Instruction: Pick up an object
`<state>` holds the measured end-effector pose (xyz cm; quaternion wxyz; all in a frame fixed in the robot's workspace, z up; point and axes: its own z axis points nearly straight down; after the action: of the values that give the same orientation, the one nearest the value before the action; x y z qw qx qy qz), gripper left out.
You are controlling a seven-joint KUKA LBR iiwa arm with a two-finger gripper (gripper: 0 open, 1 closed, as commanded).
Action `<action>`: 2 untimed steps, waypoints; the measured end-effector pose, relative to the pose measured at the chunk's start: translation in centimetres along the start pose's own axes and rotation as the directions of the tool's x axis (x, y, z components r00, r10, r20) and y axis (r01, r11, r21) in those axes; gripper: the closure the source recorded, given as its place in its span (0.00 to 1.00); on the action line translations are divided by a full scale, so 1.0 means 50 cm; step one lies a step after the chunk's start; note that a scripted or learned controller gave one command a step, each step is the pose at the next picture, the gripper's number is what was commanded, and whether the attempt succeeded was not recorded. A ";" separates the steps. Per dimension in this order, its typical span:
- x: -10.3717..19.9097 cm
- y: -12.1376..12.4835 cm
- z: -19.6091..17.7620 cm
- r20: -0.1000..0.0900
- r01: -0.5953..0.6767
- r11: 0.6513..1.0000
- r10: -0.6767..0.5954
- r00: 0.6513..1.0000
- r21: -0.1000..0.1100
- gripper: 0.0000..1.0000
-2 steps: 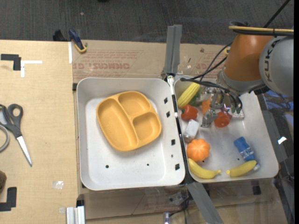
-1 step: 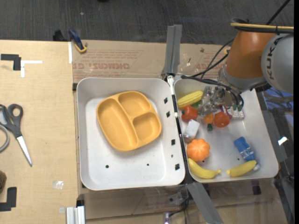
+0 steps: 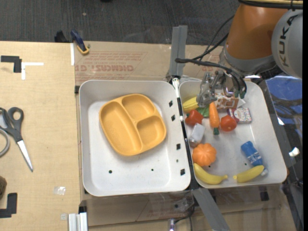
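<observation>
My gripper [image 3: 215,91] hangs over the carrot [image 3: 213,115] in the right bin [image 3: 269,129] (can't tell if it's open or closed).

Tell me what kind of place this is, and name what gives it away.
Probably a robotics lab bench set up for grasping trials. A robot arm hangs over a white bin of toy food, such as a banana. Scissors lie on the bench.

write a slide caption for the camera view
KUKA arm's tool low over toy food in the right bin; yellow divided plate in the left bin.
</observation>
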<state>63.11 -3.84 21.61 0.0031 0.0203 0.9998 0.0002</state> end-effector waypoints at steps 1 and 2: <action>0.010 -0.111 0.142 -0.003 0.146 0.989 -0.146 0.989 0.000 1.00; -0.036 -0.208 0.144 0.002 0.358 0.934 -0.358 0.934 0.002 1.00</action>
<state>64.52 -14.28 14.40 0.0040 -0.1620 0.9868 -0.0009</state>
